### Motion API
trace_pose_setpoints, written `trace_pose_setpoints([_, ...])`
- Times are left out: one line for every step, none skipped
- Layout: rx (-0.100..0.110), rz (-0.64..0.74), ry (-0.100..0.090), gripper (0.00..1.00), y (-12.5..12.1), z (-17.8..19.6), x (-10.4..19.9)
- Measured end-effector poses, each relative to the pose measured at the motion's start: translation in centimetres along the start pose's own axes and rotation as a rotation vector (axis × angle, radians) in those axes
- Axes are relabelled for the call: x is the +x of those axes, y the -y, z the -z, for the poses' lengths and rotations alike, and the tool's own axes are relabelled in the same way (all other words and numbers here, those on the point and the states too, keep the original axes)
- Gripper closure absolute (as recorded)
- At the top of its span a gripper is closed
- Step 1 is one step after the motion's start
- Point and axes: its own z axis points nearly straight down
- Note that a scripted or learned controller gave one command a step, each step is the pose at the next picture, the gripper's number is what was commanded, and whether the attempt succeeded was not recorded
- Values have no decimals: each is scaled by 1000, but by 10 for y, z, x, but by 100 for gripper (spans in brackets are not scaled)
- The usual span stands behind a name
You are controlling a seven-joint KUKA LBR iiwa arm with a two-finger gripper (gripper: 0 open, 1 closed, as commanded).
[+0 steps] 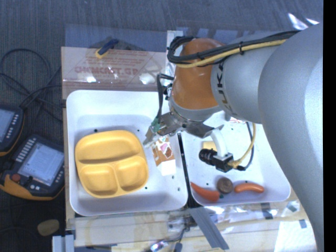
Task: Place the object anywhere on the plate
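A yellow divided plate (pixel 110 161) lies in the left bin (pixel 84 104). My gripper (pixel 156 131) hangs over that bin's right side, just right of the plate's rim. It is shut on the top of a small tan and white packet (pixel 164 155) with a printed picture. The packet hangs tilted below the gripper, between the plate and the wall between the bins. The grey arm with its orange band (pixel 197 77) covers the back of the right bin.
The right bin (pixel 278 190) holds two orange-red carrot-like pieces (pixel 205 192) (pixel 249 187) and a brown round thing (pixel 224 184) near its front, and a pale block (pixel 209 145) farther back. A blue and yellow item (pixel 106 46) lies on the board behind the bins.
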Motion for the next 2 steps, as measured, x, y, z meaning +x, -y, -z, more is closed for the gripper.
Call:
trace_pose_setpoints([0,-1,0,0,0,0,0])
trace_pose_setpoints([3,-319,1,0,-6,-59,31])
